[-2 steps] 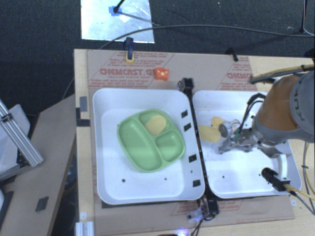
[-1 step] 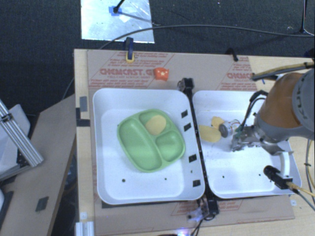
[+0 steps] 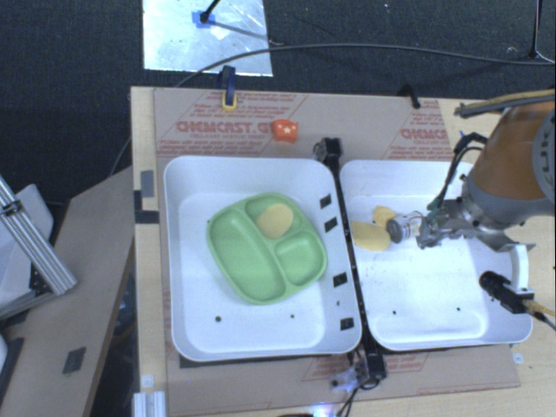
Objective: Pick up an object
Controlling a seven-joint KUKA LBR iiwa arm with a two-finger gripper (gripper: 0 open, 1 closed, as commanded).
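In the right bin (image 3: 434, 320) a pale yellow piece (image 3: 370, 237) lies near the left wall. A smaller yellow piece (image 3: 384, 213) lies just behind it. My gripper (image 3: 400, 229) reaches in from the right and hangs low, right beside both yellow pieces and touching or nearly touching them. Nothing can be seen held in it. In the left bin (image 3: 200, 320) sits a green divided plate (image 3: 252, 263) with a round yellow item (image 3: 276, 221) in its upper compartment.
A small orange object (image 3: 285, 130) rests on the cardboard behind the bins, and a blue and yellow clamp (image 3: 228, 88) stands at the board's back edge. A row of black clips (image 3: 334, 233) lines the divide between the bins.
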